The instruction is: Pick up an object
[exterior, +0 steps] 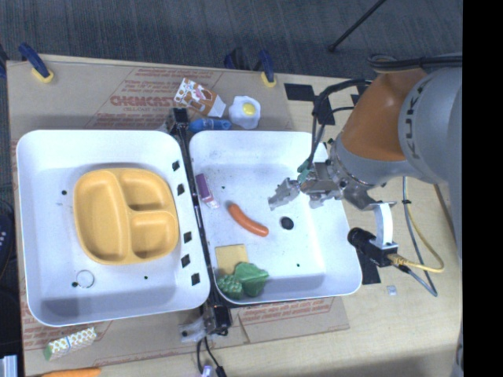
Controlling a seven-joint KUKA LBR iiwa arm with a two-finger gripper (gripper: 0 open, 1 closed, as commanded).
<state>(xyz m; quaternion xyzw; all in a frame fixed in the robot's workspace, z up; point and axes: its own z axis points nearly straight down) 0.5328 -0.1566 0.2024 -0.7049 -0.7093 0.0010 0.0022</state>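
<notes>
In the right bin lie an orange sausage, a small pink and white packet by the left wall, a yellow cheese slice and a green leafy toy at the front. A small black disc rests near the middle. My gripper hangs over the bin's middle right, above and to the right of the sausage, its fingers apart with nothing between them.
The left bin holds a yellow divided tray and a small clear ring. Behind the bins on the cardboard lie a snack packet, a blue object and a fried egg toy. A wrapped candy lies at the front left.
</notes>
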